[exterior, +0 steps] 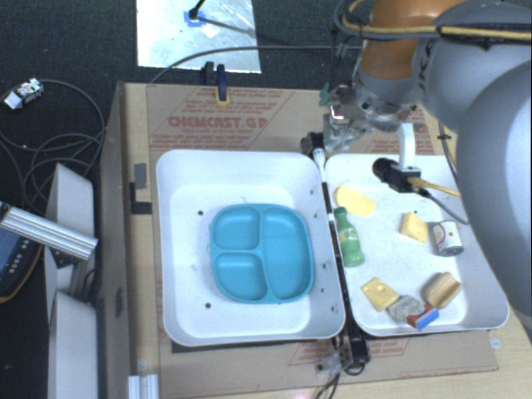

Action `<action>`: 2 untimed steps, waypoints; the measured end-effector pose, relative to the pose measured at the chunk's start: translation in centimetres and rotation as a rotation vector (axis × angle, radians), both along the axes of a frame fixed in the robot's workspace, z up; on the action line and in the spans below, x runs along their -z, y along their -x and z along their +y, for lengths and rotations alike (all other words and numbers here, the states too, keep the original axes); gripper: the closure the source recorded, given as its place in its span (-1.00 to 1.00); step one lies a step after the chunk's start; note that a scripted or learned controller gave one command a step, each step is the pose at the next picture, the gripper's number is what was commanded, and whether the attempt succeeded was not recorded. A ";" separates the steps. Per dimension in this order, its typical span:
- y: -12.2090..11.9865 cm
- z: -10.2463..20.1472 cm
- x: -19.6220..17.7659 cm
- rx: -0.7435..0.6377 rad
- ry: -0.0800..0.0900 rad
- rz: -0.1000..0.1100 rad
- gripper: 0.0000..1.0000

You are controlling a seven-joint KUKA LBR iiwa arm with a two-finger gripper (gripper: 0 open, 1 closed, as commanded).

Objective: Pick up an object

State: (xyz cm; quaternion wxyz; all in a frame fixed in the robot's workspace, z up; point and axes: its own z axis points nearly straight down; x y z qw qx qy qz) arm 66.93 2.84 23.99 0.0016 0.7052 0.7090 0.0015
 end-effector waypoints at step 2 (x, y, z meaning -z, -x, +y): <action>0.0 7.5 -5.3 -0.001 0.000 0.000 1.00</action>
